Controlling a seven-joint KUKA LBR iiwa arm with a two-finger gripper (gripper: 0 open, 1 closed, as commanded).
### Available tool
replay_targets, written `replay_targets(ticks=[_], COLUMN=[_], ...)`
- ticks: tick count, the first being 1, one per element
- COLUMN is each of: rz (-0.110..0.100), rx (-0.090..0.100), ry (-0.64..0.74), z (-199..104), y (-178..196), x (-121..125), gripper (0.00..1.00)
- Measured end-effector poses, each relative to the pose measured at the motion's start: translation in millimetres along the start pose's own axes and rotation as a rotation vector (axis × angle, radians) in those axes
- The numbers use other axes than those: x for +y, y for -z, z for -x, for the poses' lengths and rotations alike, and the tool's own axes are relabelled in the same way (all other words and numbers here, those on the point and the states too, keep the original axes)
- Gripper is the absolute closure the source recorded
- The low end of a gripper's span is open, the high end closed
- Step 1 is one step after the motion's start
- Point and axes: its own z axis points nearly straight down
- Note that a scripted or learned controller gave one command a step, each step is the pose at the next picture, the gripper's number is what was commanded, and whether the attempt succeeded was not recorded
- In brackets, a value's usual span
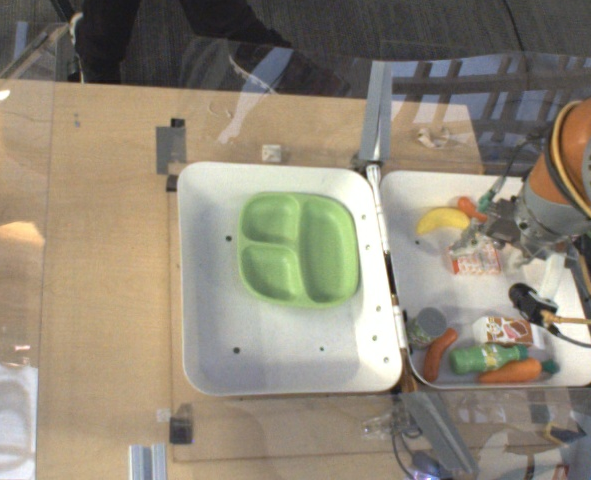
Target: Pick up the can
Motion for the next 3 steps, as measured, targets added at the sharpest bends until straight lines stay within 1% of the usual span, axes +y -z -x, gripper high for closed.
replay_targets(ticks=[1, 2, 3], rz=[0.015, 0.003, 0.017], rx=[-0.003, -0.001, 0.001], ry=[0.249, -0.032, 0.032], z=[-22, 13, 24], y=[-18, 48, -18], x=[12, 30, -34], gripper=[0.00, 0.00, 0.00])
